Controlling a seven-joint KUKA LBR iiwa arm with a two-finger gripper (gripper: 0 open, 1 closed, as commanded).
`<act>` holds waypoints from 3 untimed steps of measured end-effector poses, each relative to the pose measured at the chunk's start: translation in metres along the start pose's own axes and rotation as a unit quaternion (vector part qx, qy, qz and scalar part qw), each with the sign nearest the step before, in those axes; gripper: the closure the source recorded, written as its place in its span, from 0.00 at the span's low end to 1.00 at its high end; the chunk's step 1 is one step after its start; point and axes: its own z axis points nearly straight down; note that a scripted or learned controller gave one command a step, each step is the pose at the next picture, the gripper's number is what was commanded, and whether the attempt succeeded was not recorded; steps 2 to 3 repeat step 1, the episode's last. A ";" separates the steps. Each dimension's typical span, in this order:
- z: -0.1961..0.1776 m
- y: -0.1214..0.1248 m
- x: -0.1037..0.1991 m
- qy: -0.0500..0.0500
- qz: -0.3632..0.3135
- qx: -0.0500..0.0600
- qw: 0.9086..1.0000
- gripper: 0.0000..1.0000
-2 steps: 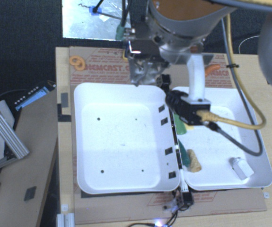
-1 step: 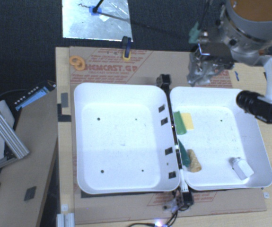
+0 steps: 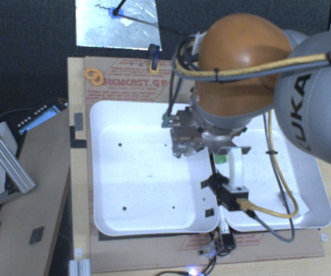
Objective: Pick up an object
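Note:
My gripper [image 3: 183, 144] hangs low over the right part of the left white bin [image 3: 113, 171], close to the divide between the two bins. The grey metal gripper body points down and to the left. The orange band and the wrist bulk large above it and hide much of the right bin [image 3: 309, 206]. A small green thing [image 3: 220, 158] peeks out just right of the gripper, at the right bin's left edge, partly covered by the wrist. I see nothing clearly between the fingers.
Both bins rest on a brown cardboard sheet [image 3: 130, 79]. A silver foil sheet [image 3: 116, 16] lies beyond the bench at the back. An aluminium rail [image 3: 7, 160] slants at the far left. A few dark specks dot the left bin's floor.

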 end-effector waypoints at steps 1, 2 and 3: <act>-0.148 0.000 0.001 0.005 0.000 -0.016 1.000 1.00; -0.148 0.000 0.001 0.005 0.000 -0.016 1.000 1.00; -0.148 0.000 0.001 0.005 0.000 -0.016 1.000 1.00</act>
